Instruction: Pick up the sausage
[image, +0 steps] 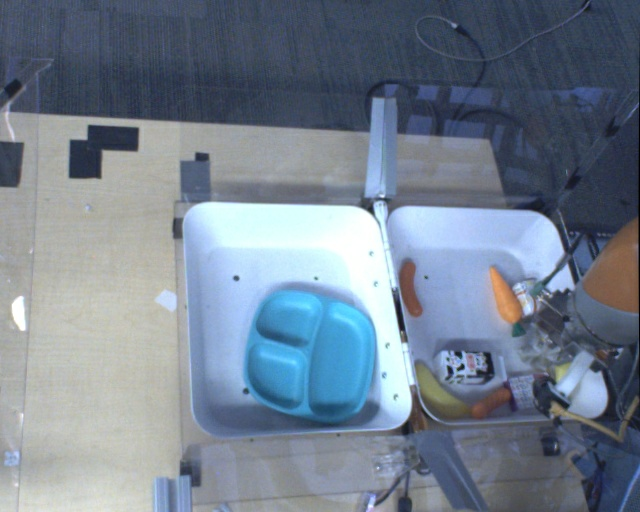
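Note:
The sausage (408, 288) is a small reddish-brown link lying lengthwise near the left wall of the right bin (460, 225). My gripper (545, 330) sits low at that bin's right side, well to the right of the sausage and just below and right of a carrot (503, 293). The orange-banded arm (612, 275) comes in behind it from the right edge. Nothing touches the sausage.
A banana (440, 392), a black-and-white packet (466, 366), a small red piece (490, 403) and a purple wrapper (520, 390) lie along the right bin's front. A blue divided plate (312, 355) rests in the left bin (215, 300). A metal divider (379, 150) stands between the bins at the back.

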